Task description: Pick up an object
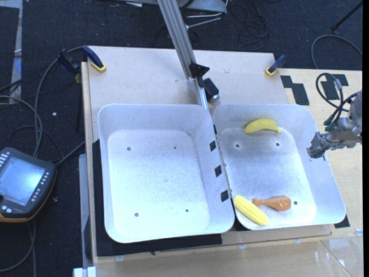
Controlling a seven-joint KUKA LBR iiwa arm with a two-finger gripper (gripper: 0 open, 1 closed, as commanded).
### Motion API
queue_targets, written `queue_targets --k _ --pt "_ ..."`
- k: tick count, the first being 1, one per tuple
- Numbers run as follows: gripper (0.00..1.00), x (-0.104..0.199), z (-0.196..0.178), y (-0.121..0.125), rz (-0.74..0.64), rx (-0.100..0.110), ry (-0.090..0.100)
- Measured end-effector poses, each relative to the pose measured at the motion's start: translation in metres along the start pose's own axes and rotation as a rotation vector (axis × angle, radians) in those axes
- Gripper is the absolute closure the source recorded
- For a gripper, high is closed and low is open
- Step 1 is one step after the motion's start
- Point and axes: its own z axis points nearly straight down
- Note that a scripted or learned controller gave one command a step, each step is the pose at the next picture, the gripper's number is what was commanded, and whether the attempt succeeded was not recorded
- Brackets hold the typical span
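A yellow banana (262, 126) lies near the far wall of the right bin (323, 172). At that bin's near edge rest a yellow corn cob (251, 210) and, just right of it, an orange chicken drumstick (275, 202). My gripper (317, 148) hangs at the right bin's right rim, well to the right of the banana and above the drumstick's side of the bin. Nothing shows between its tips.
The left bin (109, 172) sits beside the right one, with a slanted metal pole (179, 33) rising behind their shared edge. A teach pendant (23, 183) lies on the floor at the left. Cables trail along the right side of the bench.
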Motion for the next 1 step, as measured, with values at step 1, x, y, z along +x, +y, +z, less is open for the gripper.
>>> queue_targets --k 1 --pt "1.00 0.0482 0.0000 -0.0044 -0.004 0.004 0.002"
